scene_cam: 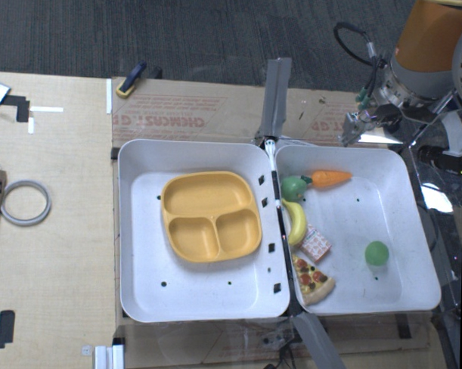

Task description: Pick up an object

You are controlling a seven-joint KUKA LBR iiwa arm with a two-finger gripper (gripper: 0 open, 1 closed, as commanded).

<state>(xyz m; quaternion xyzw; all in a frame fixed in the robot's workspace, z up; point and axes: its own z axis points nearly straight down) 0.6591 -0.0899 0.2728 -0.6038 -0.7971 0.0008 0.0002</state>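
The right bin (411, 224) holds an orange carrot (331, 177), a green pear-like fruit (293, 188), a yellow banana (295, 221), a small pink and white block (316, 244), a pizza slice (312, 280) and a green ball (377, 253). Most of them lie along the bin's left wall; the ball sits alone toward the right. My gripper (359, 125) hangs above the bench just behind the right bin's far rim, apart from every object. Nothing shows between its fingers.
The left bin (138, 237) carries a yellow three-compartment plate (212, 215). A grey divider bar (275, 98) runs between the bins. A tape roll (24, 202) lies on the bench at far left, and a blue and yellow tool (131, 79) sits behind the left bin.
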